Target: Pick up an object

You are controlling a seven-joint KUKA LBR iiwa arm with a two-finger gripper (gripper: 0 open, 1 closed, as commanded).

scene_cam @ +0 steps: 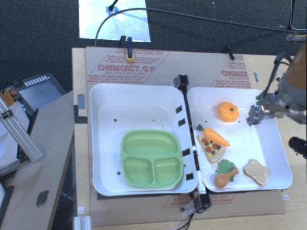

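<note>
We see the gripper [255, 114] at the right bin's [273, 143] far-right side, just right of the toy pumpkin [228, 111]. Can't tell how wide its jaws stand; nothing visibly held. Carrot [215, 136], pizza slice [211, 148], drumstick [224, 174] & bread [256, 171] lie nearer. Pumpkin's prob. the target, being closest.

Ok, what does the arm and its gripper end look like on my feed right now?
The arm comes in from the right as a grey body with an orange section near the frame edge. A thin dark cable loops along its left side. At its end sits the gripper, a small grey and silver metal block with dark details, over the right bin. No markings are legible.
</note>
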